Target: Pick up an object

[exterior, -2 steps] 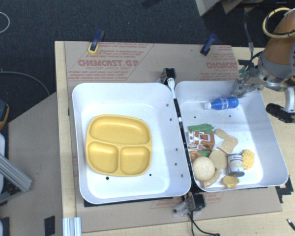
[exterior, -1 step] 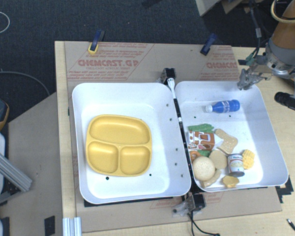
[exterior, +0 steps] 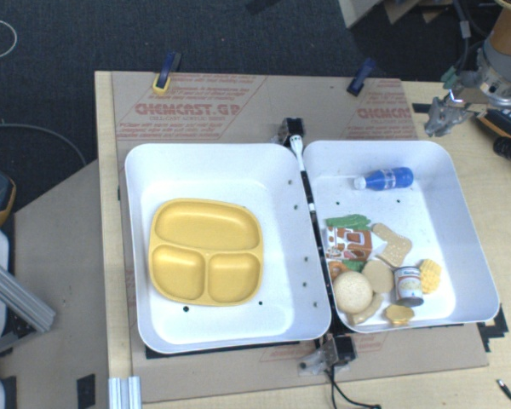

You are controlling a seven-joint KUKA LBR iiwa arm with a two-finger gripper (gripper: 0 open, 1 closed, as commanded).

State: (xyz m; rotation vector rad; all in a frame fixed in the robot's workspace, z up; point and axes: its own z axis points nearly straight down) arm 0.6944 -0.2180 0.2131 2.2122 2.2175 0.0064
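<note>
- Two white bins are sitting side by side on the bench: the left bin (exterior: 145, 228) is carrying a yellow divided tray (exterior: 206, 250), and the right bin (exterior: 447, 186) is holding a scatter of small things.
- Lying near the right bin's far wall is a blue bottle (exterior: 385, 179), on its side and apart from the rest.
- Crowding the right bin's near end are a printed packet (exterior: 349, 244), a pale round ball (exterior: 353, 290), a small can (exterior: 407, 284) and a yellow corn piece (exterior: 429, 274), several of them touching.
- Hanging beyond the right bin's far right corner is the gripper (exterior: 443, 116), above the bench and touching none of the objects; whether its jaws are released or clenched, I cannot tell.
</note>
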